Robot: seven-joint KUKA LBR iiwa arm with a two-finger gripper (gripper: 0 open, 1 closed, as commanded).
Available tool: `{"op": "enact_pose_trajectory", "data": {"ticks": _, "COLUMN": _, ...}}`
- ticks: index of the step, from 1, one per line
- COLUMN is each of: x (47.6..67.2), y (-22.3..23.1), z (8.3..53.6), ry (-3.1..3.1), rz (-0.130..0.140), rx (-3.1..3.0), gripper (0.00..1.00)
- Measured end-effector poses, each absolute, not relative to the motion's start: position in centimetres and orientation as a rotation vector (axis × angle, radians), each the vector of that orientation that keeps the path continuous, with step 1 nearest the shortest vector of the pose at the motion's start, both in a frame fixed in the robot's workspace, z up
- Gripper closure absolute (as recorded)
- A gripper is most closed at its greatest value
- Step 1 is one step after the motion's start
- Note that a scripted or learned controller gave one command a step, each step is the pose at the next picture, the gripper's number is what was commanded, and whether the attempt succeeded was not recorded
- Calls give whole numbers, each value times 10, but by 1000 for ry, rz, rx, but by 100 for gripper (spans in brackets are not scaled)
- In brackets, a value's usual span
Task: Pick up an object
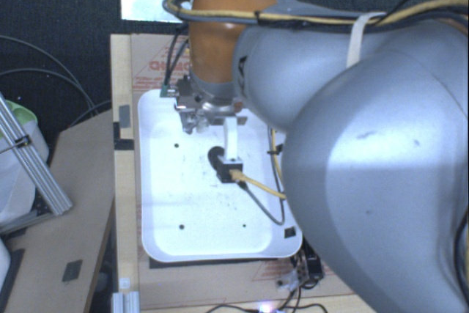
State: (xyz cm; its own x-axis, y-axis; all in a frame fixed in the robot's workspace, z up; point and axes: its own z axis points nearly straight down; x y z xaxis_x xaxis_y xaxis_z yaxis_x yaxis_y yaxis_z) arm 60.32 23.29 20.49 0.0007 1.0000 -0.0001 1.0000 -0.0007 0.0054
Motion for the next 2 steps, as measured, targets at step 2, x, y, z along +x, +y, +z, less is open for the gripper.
{"op": "enact_pose_trajectory", "data": {"ticks": 2, "x": 671, "y": 233, "z": 214, "ry": 2222, "rz": 8, "rx": 2215, "gripper": 100}}
